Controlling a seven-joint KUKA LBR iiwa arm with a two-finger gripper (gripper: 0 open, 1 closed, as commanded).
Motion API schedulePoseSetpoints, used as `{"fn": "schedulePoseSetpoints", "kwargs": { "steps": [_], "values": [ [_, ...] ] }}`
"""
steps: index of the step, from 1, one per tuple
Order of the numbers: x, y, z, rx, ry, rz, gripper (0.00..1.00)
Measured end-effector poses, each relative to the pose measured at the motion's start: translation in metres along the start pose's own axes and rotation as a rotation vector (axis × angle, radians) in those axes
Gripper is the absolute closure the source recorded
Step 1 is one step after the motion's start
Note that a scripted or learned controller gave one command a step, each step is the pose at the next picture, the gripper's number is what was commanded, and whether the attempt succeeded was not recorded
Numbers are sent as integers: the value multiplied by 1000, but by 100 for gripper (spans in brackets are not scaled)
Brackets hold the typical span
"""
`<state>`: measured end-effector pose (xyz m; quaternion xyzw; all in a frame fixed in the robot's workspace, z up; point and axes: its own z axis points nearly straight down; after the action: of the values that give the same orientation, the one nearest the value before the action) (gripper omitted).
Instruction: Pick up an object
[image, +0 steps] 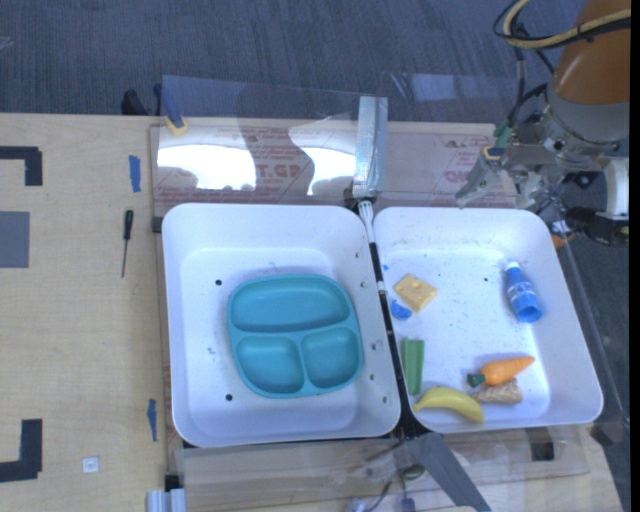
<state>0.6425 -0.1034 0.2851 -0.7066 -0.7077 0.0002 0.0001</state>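
Hovering beyond the right bin's (575, 330) far right corner, end effector (520, 180) grip unreadable; near its right edge, blue bottle (521, 292) probably light, stiff, slippery, best pinched across its middle.

Bright, even light falls from above me, and my bins (270, 225) look slightly washed out. Strong glare streaks the clear panel (260, 160) behind them. Shadows are soft, and fine detail blurs a little.
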Motion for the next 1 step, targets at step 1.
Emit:
{"fn": "schedulePoseSetpoints", "kwargs": {
  "steps": [1],
  "values": [
    [-68,-27,72,5,-1,-11,0]
  ]
}}
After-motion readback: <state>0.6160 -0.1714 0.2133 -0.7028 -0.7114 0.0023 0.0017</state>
